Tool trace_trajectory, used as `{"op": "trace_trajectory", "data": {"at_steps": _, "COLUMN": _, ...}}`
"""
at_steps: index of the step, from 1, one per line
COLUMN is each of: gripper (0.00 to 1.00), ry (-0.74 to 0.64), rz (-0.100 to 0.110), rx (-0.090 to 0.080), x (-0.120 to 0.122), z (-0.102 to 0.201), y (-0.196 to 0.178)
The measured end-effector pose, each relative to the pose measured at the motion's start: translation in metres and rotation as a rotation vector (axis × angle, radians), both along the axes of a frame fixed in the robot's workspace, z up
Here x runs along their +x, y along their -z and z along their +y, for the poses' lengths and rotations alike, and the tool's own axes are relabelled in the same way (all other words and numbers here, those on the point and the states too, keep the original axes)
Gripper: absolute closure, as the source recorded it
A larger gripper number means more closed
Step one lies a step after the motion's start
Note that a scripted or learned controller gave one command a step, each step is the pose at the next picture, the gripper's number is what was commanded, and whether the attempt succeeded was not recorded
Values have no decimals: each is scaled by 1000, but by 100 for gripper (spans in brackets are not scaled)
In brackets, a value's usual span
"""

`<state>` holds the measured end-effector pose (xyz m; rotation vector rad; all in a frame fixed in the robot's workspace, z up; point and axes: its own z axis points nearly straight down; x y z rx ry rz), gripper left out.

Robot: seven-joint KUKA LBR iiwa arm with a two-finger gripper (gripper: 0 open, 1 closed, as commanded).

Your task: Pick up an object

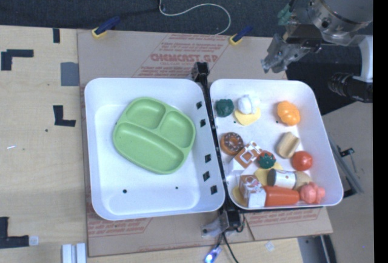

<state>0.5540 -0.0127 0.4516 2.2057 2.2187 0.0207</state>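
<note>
Fingers (270, 65) of the gripper (274, 63) are hanging above the bench beyond the far rim of the right bin (324, 128), over the cardboard; whether they are apart or together I cannot tell at this slant. Nothing is showing between them.

Candidate objects are all lying in the right bin: an orange fruit (288, 113) near the far right corner, a fried egg (247, 109) and a dark green piece (224, 108) by the divider, a chocolate doughnut (231, 143), a tan bread roll (287, 145), a tomato (302, 160), and a crowded heap along the near wall with a carrot (282, 197). The left bin (100, 153) is holding a green divided plate (154, 134).

Judgement: approach step, descent not yet begun. Orange fruit is looking like the best target, being nearest the gripper and well apart from its neighbours. To do it well: centre over the fruit, open wide before descending, straddle its widest part, and keep clear of the bin wall. Avoid the near heap, where pieces are touching and fingers would likely wedge.
</note>
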Motion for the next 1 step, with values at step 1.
{"op": "trace_trajectory", "data": {"at_steps": 1, "gripper": 100, "ry": 3, "rz": 26, "rx": 1, "x": -74, "z": 30, "y": 51}}
